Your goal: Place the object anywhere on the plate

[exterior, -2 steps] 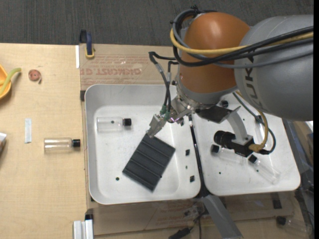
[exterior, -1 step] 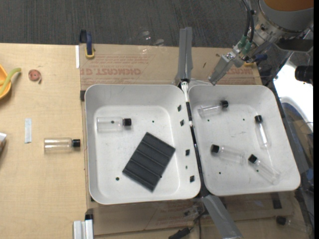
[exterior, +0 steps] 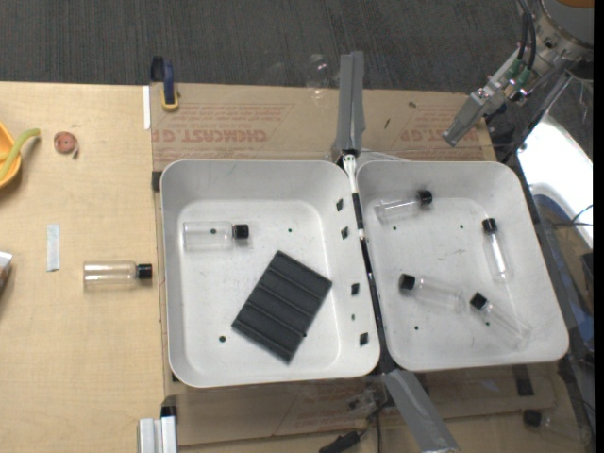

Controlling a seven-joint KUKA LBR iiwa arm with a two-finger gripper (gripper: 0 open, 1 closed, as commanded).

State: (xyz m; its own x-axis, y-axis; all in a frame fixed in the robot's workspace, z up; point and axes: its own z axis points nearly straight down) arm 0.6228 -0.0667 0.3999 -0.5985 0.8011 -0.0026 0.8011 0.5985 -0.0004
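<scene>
Near-left bin: the dark ribbed plate point(exterior: 283, 306) lay flat, good landing spot. Right bin held four clear vials point(exterior: 444, 296), loose and scattered. My end effector point(exterior: 469, 118) hung far-right past them, carrying nothing; spread or pinched, couldn't tell.

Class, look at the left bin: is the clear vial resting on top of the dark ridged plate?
No: the vial lies apart from the plate, nearer the bin's upper left.

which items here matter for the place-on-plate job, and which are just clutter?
Job:
dark ribbed plate, left bin
clear vial beside it, likely the object
four vials in right bin, candidates
gripper, raised beyond the bins

Lying about:
vial on bench
yellow object
pink disc
</scene>
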